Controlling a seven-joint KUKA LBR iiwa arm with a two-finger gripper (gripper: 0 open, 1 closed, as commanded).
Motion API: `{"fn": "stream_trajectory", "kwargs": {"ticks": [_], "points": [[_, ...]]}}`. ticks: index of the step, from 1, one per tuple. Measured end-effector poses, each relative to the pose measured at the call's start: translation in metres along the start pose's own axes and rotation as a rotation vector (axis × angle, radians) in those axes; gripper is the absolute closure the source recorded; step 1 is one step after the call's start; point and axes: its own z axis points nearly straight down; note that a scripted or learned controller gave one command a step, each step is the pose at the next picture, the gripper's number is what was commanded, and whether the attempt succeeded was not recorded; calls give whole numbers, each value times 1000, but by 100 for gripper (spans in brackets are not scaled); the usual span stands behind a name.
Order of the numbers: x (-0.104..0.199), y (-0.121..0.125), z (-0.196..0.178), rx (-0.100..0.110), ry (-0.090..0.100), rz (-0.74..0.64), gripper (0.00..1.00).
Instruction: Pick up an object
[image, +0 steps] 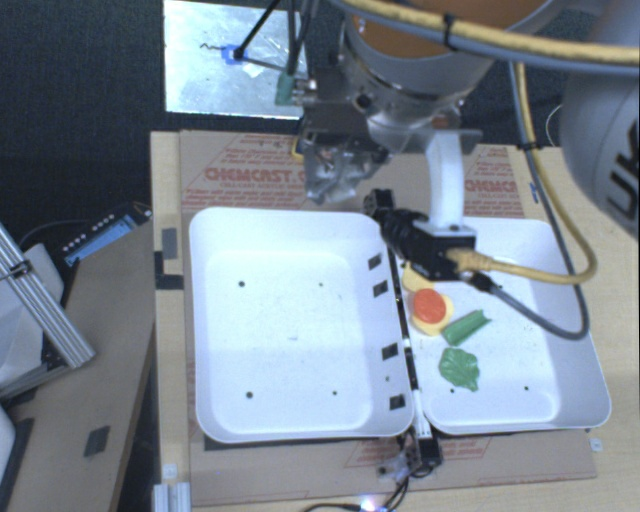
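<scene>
Gripper (335, 178) is hovering behind the bins; its grip state I cannot tell. Red-and-yellow toy (430, 309) is lying in the right bin (560, 330), forward and right of it

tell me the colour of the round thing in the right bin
Red-orange on top, with yellow beneath, seen clearly in the camera view.

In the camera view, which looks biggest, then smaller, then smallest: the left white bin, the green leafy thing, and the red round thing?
1. Left white bin, by far.
2. Green leafy thing.
3. Red round thing, only slightly smaller; these two look close.
</scene>
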Motion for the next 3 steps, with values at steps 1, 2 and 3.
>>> {"fn": "stream_trajectory", "kwargs": {"ticks": [1,2,3], "points": [[-1,-11,1,-2,-2,4,100],[-4,122,3,-7,-4,13,100],[-5,37,0,-2,-1,4,100]]}}
